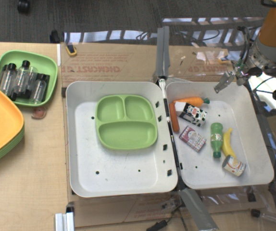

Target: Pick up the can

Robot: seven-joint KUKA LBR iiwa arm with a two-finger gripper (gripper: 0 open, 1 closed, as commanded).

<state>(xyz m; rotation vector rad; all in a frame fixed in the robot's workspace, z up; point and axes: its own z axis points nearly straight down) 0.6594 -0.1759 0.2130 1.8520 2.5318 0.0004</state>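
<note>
Can [234, 166] lies tipped in right bin [258, 177], label print unreadable.

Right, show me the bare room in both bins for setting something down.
Left bin: free floor along the front edge and left wall, around the green divided plate. Right bin: bare by the back right corner and front left. Crowded around the bottle, banana and can.
</note>
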